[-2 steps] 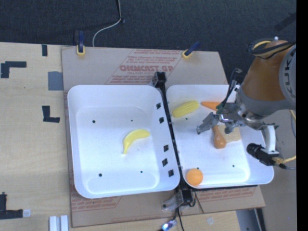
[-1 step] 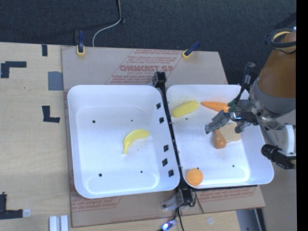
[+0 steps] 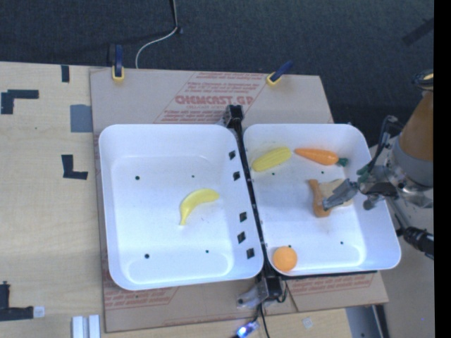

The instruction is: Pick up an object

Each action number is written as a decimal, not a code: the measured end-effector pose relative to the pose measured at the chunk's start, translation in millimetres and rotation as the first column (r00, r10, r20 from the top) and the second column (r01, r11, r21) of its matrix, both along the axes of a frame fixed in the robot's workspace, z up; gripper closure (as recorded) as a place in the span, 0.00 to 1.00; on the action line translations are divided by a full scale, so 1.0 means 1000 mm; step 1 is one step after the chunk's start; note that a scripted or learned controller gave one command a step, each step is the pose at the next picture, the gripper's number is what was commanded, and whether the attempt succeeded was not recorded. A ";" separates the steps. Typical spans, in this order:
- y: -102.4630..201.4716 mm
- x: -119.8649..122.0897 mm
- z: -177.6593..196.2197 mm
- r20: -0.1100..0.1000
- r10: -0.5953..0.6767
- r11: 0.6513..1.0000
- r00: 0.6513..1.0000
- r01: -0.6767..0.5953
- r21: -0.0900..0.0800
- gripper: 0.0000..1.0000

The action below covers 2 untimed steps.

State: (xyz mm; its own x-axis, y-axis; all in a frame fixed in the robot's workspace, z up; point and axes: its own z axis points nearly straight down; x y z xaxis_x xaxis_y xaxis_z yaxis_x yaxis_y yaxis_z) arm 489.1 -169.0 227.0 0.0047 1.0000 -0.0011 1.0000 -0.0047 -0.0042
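On the desk (image 3: 42, 210) two shallow white bins sit side by side on a brown cardboard sheet (image 3: 211, 97) that is clamped at its far edge. The arm (image 3: 416, 146) reaches in from the right over the rim of the right bin (image 3: 366, 255), with the orange band above the wrist showing at the frame's edge. Its fingers (image 3: 337, 196) point leftward and down into that bin, and they meet a small tan, wedge-shaped object (image 3: 317, 192) lying near the bin's middle-right. The finger tips overlap the right side of this piece, but whether they are spread or closed around it cannot be told at this size and angle, nor whether the piece sits between them. The tan object rests on the bin floor. Beyond it, toward the far wall, an orange carrot (image 3: 317, 156) with a green stem end lies crosswise, and a yellow corn cob (image 3: 271, 159) lies close to the divider between the bins. An orange ball (image 3: 285, 259) sits in the near-left corner of the right bin, well apart from the fingers. In the left bin (image 3: 123, 259) a yellow banana (image 3: 196, 203) lies alone near the middle.
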 end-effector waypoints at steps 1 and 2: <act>-0.058 -0.006 0.041 0.007 0.001 1.000 1.000 -0.001 -0.003 0.00; 0.005 0.057 -0.103 0.000 0.012 1.000 1.000 -0.012 0.004 0.00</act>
